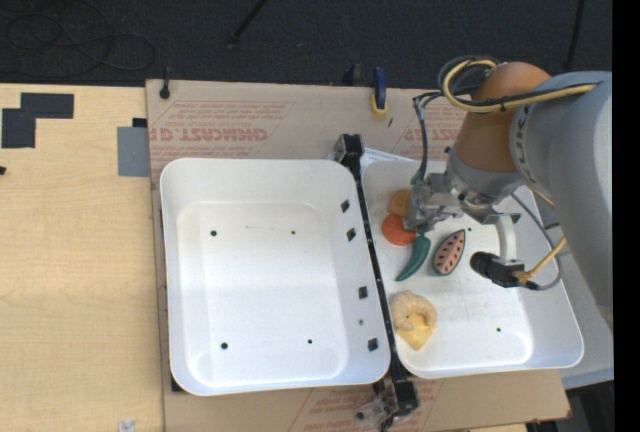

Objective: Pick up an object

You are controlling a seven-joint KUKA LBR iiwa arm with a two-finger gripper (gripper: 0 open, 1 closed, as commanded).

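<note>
You have several small things in the right bin (545,345), all gathered toward its left wall. Nearest the gripper (418,213) is a red, rounded piece (397,232) with an orange piece (400,202) just behind it, toward the bin's far left corner; both lie partly under the gripper, so you cannot make out their full shape. Touching the red piece on its near side is a dark green, curved thing shaped like a pepper (413,258), its tip pointing at the near edge. Just beside it to the right lies an oval piece (449,252), reddish with dark speckles and a pale rim, tilted. Near the bin's near left corner sits a pale yellow, lumpy thing (413,319), apart from the rest.

The gripper hangs low over the red and orange pieces, and the wrist body hides the fingertips, so you cannot tell how they stand or whether anything sits between them. A black fitting with a yellow cable (503,269) juts out right of the oval piece. The left bin (190,210) lies alongside, wall to wall with the right one.
</note>
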